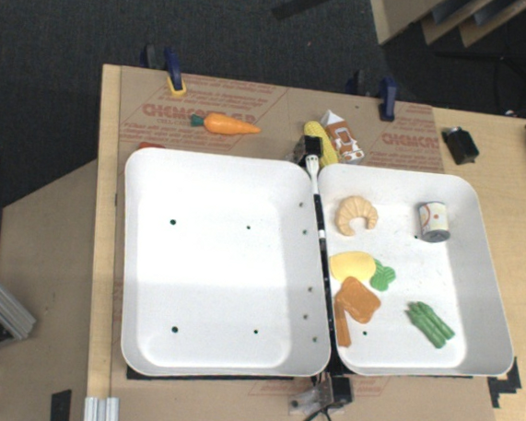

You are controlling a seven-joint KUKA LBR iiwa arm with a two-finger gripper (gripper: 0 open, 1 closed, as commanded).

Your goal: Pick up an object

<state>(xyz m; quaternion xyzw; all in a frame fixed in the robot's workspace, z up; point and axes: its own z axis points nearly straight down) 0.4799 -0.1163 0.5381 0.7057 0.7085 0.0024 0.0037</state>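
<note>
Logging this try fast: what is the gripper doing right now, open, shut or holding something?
Gripper: its state cannot be told from the camera view. The croissant and can lie in the right bin.

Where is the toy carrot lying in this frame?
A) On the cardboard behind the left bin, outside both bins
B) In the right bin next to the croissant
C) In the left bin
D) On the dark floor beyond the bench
A: the carrot lies on the brown cardboard just past the far rim of the left bin, while the croissant sits inside the right bin.
</note>
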